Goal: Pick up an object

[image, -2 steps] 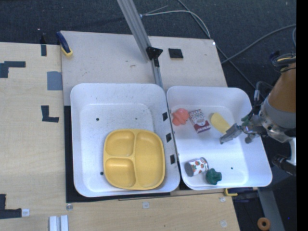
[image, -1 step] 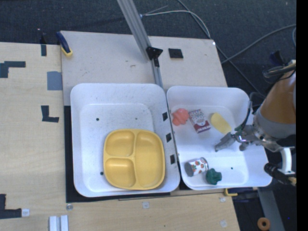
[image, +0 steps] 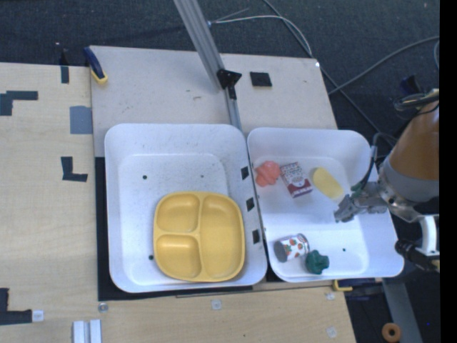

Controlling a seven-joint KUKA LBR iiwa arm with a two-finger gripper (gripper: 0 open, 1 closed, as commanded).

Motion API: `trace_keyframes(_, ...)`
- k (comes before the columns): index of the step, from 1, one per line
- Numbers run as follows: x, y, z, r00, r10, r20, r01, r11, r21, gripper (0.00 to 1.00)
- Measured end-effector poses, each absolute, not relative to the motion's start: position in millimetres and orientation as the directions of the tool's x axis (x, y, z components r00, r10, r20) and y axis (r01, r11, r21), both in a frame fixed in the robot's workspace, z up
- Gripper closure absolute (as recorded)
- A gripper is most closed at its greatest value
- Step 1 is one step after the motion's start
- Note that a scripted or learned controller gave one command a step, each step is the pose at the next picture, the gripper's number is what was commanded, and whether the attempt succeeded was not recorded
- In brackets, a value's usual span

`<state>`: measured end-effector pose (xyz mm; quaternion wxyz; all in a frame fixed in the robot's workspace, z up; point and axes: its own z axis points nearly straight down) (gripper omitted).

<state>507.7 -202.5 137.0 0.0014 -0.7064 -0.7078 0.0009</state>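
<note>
1. Objects to pick, all in the right bin (image: 357, 145): pink-orange lump (image: 267, 174) at upper left, small red-and-white carton (image: 295, 179) just beside it, yellow block (image: 328, 182) right of the carton; lower down a small can on its side (image: 292, 247) with a green toy (image: 317, 262) touching or nearly touching it.
2. Gripper (image: 345, 212) low over the right bin's right half, just below-right of the yellow block, apart from it. Nothing visible between the fingers; open or closed, cannot tell.
3. Arm enters from right, orange band (image: 421, 145) above grey wrist.
4. Left bin (image: 125, 191) holds a yellow divided plate (image: 199, 236), four compartments, lying flat toward the bin's lower right.
5. Bins side by side, touching, on a pale grey board (image: 157, 84); light wood bench (image: 43, 191) to the left with grey and dark tape marks.
6. Metal rail (image: 200, 27) slants down to the bins' seam. Blue-yellow clamp (image: 96, 66) at the board's top-left corner.
7. Dark carpet floor (image: 343, 13), loose cables across it.
</note>
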Motion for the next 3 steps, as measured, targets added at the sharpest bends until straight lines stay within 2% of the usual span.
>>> trace_keyframes(1, 509.9, -204.7, 200.2, -0.001, 1.000, -0.002, 1.000, 0.001, 0.005, 1.00)
trace_keyframes(2, 510.9, -204.5, 238.4, -0.002, 1.000, -0.002, 1.000, 0.002, 0.003, 1.00)
trace_keyframes(3, 531.7, -155.8, 246.0, -0.007, 1.000, 0.002, 1.000, 0.007, 0.000, 1.00)
